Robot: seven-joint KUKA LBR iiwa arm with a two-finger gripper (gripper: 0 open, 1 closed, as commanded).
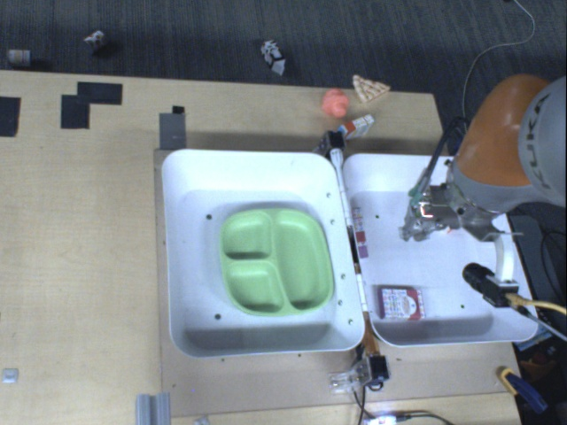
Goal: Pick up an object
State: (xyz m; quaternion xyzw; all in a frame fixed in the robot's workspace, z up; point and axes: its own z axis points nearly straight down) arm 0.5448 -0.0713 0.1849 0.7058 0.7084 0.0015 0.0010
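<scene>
We see the bench [80,237], pale wood, carrying two white bins side by side. Left bin [182,237] holds a green divided tray [275,259], three compartments, lying flat near the middle. Right bin [390,228] holds a small red-and-white packet [400,303] lying flat near the front wall, well apart from anything else in that bin. The arm [509,149], grey with orange band, reaches in from the right, and its gripper [422,224] hangs over the middle of the right bin, behind the packet and not touching it. We see nothing between its fingers, so we judge it empty-handed; how wide it stands we cannot tell, as the tips blur into the wrist hardware.

Likely target, in our judgement: the packet, nearest to the gripper. It looks light, thin and flat, probably card or foil, so it may slide on the smooth bin floor and be hard to get under. Best hold would be across its short sides, pinching the edges from above. The tray is stiff plastic, wide, light; only its rim offers a grip.

Smaller bits on the bench beyond the bins: an orange ball [336,103], a tan wedge [369,88], a little tube [358,127].
</scene>
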